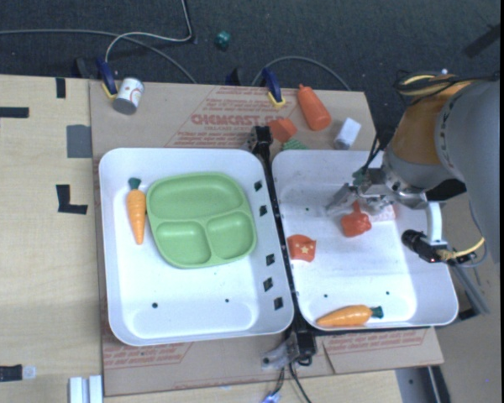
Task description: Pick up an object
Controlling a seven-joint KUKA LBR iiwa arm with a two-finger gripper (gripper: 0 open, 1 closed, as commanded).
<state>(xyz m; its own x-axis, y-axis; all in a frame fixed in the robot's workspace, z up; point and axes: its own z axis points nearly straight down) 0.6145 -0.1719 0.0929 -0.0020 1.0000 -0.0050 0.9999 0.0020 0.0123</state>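
The pick looks unfinished; the gripper (363, 198) hangs low in the right bin (420, 300), its fingers spread wide, just above a red toy (356, 223) (touching it or not, I cannot tell) and holding nothing; that bin also holds a red block (301, 247) and a carrot (346, 315); the left bin (185, 309) holds a green plate (202, 219) and another carrot (136, 211).

At centre right of the frame the gripper (359, 201) hangs over the right bin (420, 296), just above a red toy (356, 223). A toy carrot (349, 315) lies at that bin's lower edge. The left bin (118, 292) holds a green divided plate (202, 219) and another carrot (136, 212).
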